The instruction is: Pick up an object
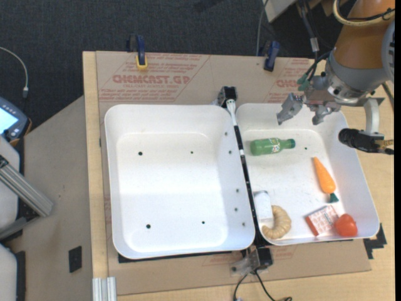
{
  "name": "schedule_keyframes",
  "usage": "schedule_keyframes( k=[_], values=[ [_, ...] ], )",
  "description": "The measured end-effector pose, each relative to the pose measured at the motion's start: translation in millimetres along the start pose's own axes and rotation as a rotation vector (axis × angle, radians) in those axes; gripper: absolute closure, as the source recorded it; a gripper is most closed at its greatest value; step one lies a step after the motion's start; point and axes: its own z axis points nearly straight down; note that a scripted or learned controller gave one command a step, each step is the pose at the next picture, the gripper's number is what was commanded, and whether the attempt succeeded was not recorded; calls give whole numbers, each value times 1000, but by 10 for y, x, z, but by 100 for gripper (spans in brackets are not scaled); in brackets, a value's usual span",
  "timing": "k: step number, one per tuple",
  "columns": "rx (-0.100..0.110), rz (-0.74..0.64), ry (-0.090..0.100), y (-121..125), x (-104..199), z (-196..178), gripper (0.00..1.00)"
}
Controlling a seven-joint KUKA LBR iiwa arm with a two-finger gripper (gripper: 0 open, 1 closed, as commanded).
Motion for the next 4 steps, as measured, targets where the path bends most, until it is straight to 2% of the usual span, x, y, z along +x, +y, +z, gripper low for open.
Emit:
schedule_keyframes(
  k=[1,2,3,4],
  values=[
    [12,3,1,149,-232,1521,0],
    [4,1,1,74,-157,1520,0],
    [6,6,0,-553,-619,1518,0],
    [1,-6,24,-898,-1181,1513,0]
  ],
)
